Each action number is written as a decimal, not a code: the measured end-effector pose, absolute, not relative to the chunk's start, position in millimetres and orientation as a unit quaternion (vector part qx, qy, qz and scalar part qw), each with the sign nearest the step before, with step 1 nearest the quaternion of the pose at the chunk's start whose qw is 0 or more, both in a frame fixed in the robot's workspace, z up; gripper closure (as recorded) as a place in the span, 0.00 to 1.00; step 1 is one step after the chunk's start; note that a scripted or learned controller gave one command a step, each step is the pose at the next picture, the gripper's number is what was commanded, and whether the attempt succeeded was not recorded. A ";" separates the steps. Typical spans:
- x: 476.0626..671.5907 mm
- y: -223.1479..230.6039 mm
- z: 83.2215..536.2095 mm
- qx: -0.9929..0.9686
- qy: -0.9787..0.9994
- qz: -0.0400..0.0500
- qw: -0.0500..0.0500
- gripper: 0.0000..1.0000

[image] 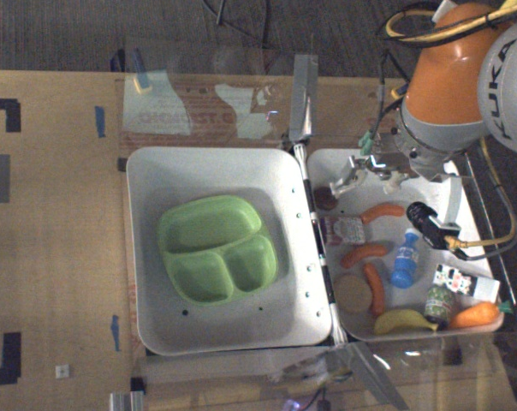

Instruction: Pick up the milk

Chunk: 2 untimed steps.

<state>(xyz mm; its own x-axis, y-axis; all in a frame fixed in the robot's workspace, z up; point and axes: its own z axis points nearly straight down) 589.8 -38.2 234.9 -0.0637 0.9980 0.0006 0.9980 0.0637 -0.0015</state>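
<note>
The milk [466, 282] is a small white carton with black patches, lying on its side near the right wall of the right bin [477, 221]. My gripper [371, 175] hangs over the far left part of that bin, well up and to the left of the milk. Its metal fingers [345, 182] are spread apart and nothing sits between them. The grey and orange arm [451, 67] reaches in from the upper right.
Around the milk lie a blue bottle [405, 261], a green can [439, 302], a carrot [475, 316], a banana [403, 321], three sausages [365, 254], a round biscuit [354, 294] and a wrapped bar [345, 229]. The left bin [147, 178] holds a green divided plate [217, 248].
</note>
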 end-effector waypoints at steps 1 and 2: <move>542.5 -47.6 257.0 -0.599 -0.801 0.000 0.000 0.00; 574.5 -158.9 169.2 -0.596 -0.803 0.000 -0.001 0.00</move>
